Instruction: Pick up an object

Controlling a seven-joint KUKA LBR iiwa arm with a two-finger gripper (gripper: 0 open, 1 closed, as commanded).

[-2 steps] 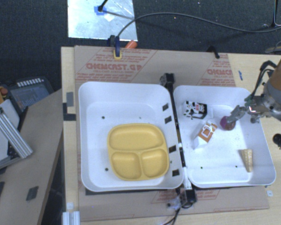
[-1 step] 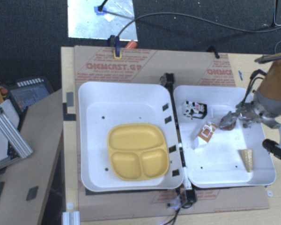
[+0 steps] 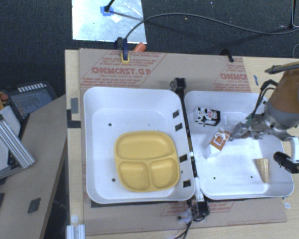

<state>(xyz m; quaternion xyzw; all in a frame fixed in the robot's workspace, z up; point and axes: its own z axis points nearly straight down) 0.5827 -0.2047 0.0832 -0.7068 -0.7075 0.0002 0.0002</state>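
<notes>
Hand (image 3: 235, 133) blurred — beside orange packet (image 3: 219, 140).

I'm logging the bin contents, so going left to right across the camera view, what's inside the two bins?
Yellow divided tray in the left bin → black-and-white packet → orange-and-white packet → end effector → tan cone, these last four in the right bin.
</notes>
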